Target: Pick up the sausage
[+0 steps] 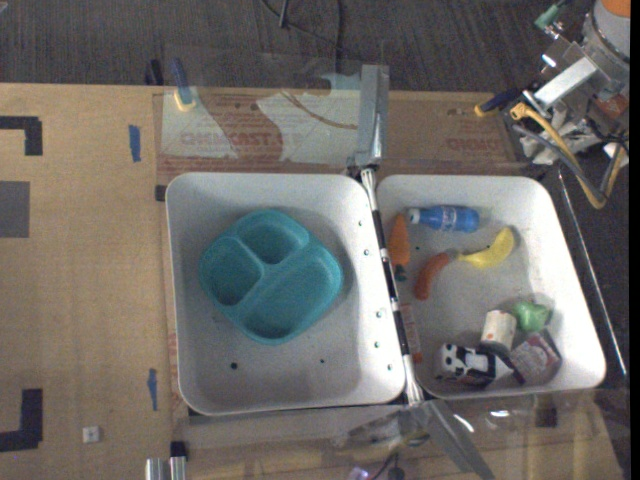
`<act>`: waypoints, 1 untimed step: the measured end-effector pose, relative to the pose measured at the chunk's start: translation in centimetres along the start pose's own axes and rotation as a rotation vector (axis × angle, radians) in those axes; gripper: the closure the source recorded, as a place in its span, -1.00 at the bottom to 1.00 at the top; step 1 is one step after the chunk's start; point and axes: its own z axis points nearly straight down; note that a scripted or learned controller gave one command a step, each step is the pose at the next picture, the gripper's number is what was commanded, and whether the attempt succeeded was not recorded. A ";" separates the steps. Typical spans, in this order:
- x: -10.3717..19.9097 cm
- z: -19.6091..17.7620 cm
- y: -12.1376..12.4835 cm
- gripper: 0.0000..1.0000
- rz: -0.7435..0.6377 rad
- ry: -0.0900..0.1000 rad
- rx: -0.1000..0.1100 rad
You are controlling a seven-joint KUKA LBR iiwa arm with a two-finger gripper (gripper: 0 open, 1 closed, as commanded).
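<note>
From where I stand, the arm [600,43] sits up at the two o'clock corner of the scene, outside both bins, its grey wrist and orange band tangled with yellow and teal cabling; I cannot tell how the gripper is set, since its working end is not clear to me. The sausage [433,274] lies in the right bin [575,268], a reddish-brown link tilted on a slant, toward nine o'clock of that bin's middle. Just beside it at ten o'clock lies an orange carrot-like piece [399,240], hard against the bin's left wall. A blue bottle [444,218] lies on its side at twelve o'clock from the sausage, and a yellow banana [490,252] curves near it at two o'clock. Down at five o'clock cluster a small white cup [498,328], a green toy [532,316], a black-and-white cow figure [466,362] and a dark packet [537,358]. The left bin [190,368] holds a teal divided plate [270,275].
</note>
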 end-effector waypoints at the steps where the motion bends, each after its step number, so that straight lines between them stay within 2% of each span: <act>1: 8.9 -3.7 -5.1 1.00 -0.201 0.001 -0.001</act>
